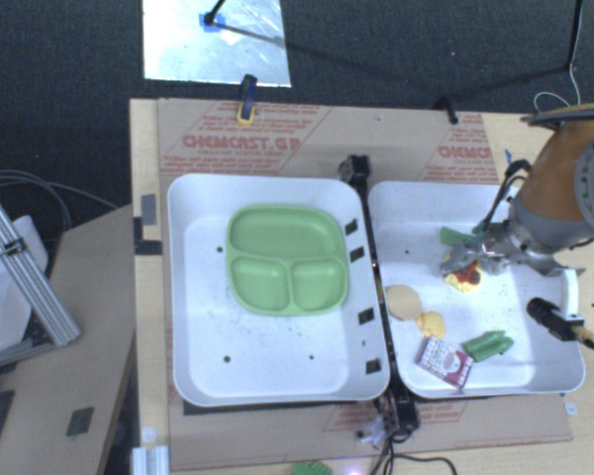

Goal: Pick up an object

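The gripper (467, 263) is down in the right bin (554, 369), low over a small red and yellow toy (464, 281) near the bin's middle, surely lined up for a grab; whether its fingers are wide or closed I cannot tell. Around it: a green piece (457, 237) toward the far edge; a tan and yellow lump (416, 311) by the left wall; a red-and-white packet (445, 361) and a green toy (488, 344) near the front. The left bin (193, 364) holds a green divided plate (285, 258) at its centre.
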You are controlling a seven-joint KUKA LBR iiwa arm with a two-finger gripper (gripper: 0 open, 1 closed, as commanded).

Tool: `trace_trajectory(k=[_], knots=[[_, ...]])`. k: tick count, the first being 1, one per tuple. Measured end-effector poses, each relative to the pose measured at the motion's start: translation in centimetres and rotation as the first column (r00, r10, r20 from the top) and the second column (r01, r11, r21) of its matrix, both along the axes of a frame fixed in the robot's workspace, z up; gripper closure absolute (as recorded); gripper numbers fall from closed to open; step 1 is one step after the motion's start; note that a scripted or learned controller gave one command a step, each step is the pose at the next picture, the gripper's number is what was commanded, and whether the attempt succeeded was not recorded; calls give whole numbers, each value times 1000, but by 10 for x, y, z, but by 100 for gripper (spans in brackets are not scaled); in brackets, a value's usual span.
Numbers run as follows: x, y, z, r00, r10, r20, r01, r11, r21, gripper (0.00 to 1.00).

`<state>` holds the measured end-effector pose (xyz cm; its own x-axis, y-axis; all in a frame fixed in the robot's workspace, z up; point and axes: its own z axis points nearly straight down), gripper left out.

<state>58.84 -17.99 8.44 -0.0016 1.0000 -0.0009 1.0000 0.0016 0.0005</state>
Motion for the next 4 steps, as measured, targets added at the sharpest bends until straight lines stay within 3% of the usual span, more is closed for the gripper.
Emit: trace_trajectory(k=[1, 2, 3, 4], knots=[[25, -8, 1, 1000, 4, 4, -4, 1000, 0, 0], [26, -8, 14, 1000, 6, 10, -6, 1000, -2, 100], [-3, 68, -1, 1000, 8, -3, -8, 1000, 5, 100], [-2, 63, 0, 1000, 1, 1, -1, 1000, 1, 0]])
